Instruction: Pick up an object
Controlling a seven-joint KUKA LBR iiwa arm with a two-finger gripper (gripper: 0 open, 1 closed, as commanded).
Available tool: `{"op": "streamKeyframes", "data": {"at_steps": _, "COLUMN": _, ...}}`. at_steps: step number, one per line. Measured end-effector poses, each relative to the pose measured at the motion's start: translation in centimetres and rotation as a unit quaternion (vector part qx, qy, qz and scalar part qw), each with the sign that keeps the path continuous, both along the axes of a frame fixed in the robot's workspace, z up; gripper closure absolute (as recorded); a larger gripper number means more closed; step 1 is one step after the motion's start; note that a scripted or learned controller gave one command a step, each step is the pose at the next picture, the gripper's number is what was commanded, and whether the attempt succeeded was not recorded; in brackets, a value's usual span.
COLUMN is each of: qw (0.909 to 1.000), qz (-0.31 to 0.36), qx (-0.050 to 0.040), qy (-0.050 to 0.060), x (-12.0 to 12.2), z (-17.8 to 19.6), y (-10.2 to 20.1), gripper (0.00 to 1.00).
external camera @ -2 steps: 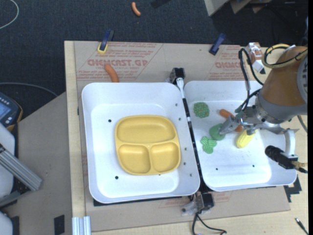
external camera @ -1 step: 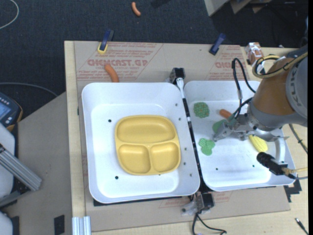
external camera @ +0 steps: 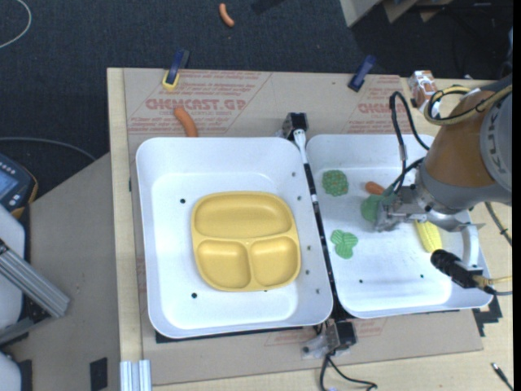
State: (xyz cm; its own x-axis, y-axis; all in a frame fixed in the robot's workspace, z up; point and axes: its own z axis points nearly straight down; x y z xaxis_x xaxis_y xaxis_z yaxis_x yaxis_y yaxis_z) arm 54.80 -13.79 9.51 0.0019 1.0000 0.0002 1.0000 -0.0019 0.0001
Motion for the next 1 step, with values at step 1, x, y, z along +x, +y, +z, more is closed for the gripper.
{"op": "streamKeyframes", "data": {"at_steps": 1, "qw": 1.0000, "qz": 0.002, "qx": -0.0011, "qy": -0.003, "x": 0.54, "z": 4.42, "y": 0.36, "gripper": 1.00}}
